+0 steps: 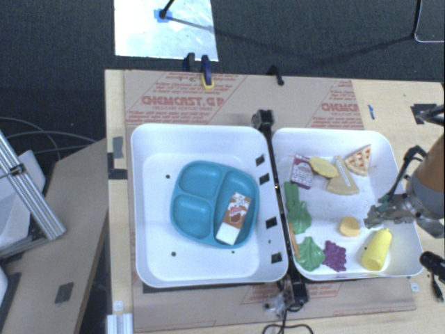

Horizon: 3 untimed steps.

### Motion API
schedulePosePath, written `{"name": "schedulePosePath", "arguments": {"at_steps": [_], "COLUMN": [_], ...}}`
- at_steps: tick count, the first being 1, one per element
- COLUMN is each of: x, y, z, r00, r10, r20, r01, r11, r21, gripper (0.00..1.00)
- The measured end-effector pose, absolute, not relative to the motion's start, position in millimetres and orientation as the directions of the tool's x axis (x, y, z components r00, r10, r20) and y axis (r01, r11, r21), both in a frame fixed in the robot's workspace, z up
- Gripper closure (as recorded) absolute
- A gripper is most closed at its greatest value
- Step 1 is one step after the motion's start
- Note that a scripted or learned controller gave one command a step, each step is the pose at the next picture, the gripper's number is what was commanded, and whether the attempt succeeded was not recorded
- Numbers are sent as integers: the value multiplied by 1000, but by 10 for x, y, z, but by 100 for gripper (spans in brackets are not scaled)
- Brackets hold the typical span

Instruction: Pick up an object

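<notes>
The right bin [396,186] holds several toy foods. A yellow bottle [375,249] lies near its front right corner, with a small orange round piece [350,226] just to its left. My gripper [382,213] hangs low over the bin's right side, just above the yellow bottle and to the right of the orange piece. Nothing shows held in it. Further left lie purple grapes [335,255] and two green leafy pieces [311,252] [297,213]. Toward the back are a pizza slice [359,160], a tan wedge [342,183], a yellow piece [323,166] and a purple packet [302,172].
In the left bin [153,186] a blue divided tray [198,200] carries a small brown-and-white carton [236,218]. A dark hinge strip [272,193] runs between the bins. The arm comes in over the right bin's right rim.
</notes>
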<state>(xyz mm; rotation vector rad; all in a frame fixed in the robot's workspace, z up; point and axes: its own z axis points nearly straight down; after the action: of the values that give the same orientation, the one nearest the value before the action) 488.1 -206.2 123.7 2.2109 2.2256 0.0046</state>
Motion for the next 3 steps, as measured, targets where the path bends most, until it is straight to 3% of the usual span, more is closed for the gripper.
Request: {"name": "schedulePosePath", "arguments": {"at_steps": [1, 2, 3], "x": [4864, 5530, 5433], "y": [-2000, -2059, -1355], "z": [825, 856, 2123], "r00": [-2, -7, -12], "r10": [1000, 1000, 1000], "r20": [0, -3, 0], "r01": [1000, 1000, 1000], "r11": [2, 7, 12], "r21": [0, 8, 14], "gripper": [100, 100, 100]}}
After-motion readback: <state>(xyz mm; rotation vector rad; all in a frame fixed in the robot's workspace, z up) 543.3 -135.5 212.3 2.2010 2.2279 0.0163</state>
